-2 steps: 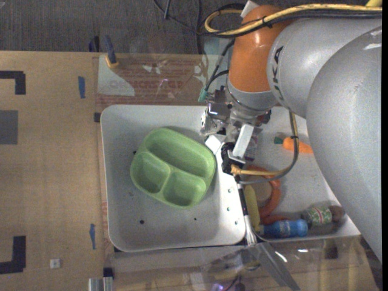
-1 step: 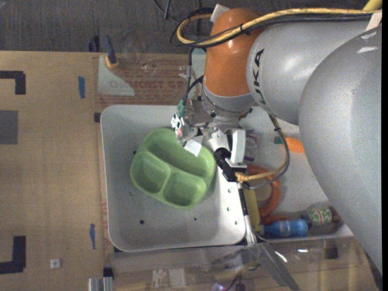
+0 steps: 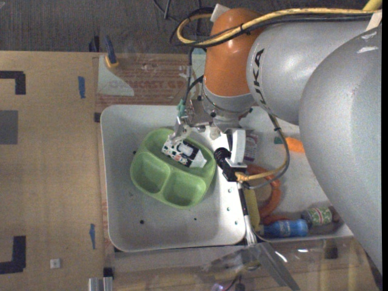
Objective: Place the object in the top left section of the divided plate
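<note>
Camera view: the grey arm with its orange band enters from the right of the frame and ends over the left-hand white bin, at frame centre. The gripper sits directly above the green divided plate, over the plate's upper-right portion as framed.

Object position: a small black-and-white object with a red mark lies in the plate's compartment nearest the gripper, at the upper right of the plate in the frame. It appears to rest on the compartment floor. Its long axis runs diagonally, from upper left to lower right of the frame.

Tool state: the fingertips sit just above and beside the object's upper-left end. Wrist hardware and cables clutter this area, so whether the fingers are parted or closed, and whether they contact the object, cannot be determined.

Governing relation: the object lies immediately below and slightly to the right of the fingertips in the frame, well inside the plate rim. The two remaining compartments lie toward the lower left and lower centre of the plate.

Assessment: if the compartment under the gripper is the target section, placement is likely complete or nearly so. The following move would probably be a straight lift clear of the rim.

Other items: a blue bottle lies in the right-hand bin.
</note>
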`<state>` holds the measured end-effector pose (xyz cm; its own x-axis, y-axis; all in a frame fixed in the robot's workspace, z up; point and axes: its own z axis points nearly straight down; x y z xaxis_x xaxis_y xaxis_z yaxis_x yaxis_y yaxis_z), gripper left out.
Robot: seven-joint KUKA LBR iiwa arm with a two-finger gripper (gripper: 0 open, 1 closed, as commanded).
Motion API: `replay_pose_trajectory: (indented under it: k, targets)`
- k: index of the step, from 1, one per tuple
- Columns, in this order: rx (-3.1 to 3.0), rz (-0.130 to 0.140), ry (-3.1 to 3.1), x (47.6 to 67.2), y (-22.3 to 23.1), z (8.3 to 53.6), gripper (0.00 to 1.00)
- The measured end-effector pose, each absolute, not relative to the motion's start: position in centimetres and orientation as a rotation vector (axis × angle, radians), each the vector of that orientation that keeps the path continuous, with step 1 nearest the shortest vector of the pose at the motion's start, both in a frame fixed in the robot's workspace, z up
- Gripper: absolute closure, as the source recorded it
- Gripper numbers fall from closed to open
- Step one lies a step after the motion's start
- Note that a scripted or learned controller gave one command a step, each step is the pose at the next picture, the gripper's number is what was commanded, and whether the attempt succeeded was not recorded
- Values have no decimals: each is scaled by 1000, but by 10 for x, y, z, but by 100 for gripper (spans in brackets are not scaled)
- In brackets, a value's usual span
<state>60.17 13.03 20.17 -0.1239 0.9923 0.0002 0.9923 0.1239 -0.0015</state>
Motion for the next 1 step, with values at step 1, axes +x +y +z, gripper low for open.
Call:
replay_pose_trajectory:
  k: [1]
  targets:
    - [-1982, 2, -2436, 587, 130, 174, 0]
